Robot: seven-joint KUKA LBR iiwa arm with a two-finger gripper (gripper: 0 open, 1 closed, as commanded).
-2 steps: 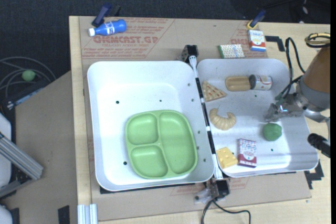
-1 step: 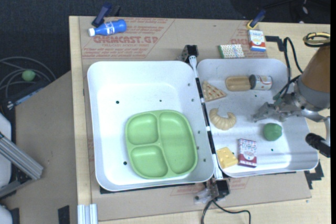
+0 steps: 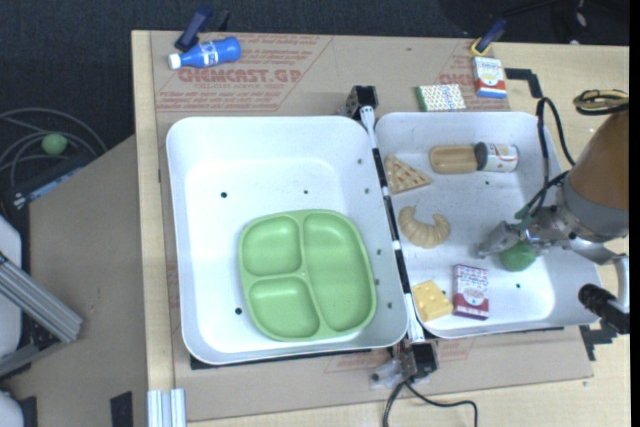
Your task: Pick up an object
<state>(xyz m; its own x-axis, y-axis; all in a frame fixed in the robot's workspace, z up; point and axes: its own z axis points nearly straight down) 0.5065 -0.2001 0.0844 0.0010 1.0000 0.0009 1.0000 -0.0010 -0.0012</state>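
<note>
My gripper [image 3: 510,243] is low in the right bin [image 3: 535,130], near its right side, reaching in from the right. A small round green object [image 3: 518,259] lies right under its tip, partly covered by it. Further left in the same bin are a tan croissant [image 3: 424,226], a waffle-like wedge [image 3: 405,174] and a tan bottle with a black cap [image 3: 472,158]. A yellow cheese piece [image 3: 431,299] and a small red box [image 3: 471,290] rest near the bin's front wall.
The left bin [image 3: 200,155] holds a green divided plate [image 3: 305,272]. On the bench behind the bins are a blue and white bottle [image 3: 206,53] and small cartons [image 3: 488,77]. A black cable [image 3: 548,130] runs along the right bin's rim.
</note>
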